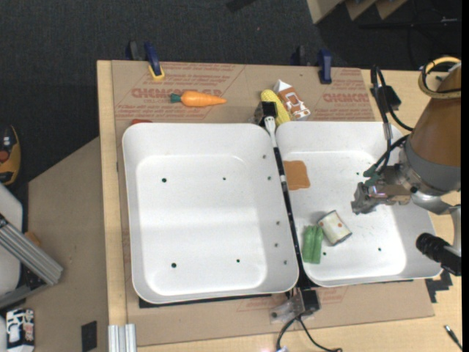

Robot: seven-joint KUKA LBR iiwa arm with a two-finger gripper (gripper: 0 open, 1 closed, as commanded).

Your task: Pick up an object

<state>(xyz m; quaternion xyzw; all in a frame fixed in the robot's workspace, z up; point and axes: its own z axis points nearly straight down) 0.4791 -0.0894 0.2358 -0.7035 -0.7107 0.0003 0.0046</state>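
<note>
The right bin (352, 141) holds three things. A flat brown square piece (296, 174) lies near its left wall. A green oblong object (312, 243) rests near the front left, and a small white cylinder with a dark end (335, 228) touches its right side. My gripper (364, 200) hangs over the middle right of this bin, to the right of the white cylinder and apart from it. Nothing shows between its fingers.
The left bin (146, 196) lies beside the right one. Behind the bins on the cardboard board lie an orange carrot (199, 100), a yellow corn cob (271, 101) and a small brown and white carton (293, 103). Blue clamps (154, 61) grip the board's far edge.
</note>
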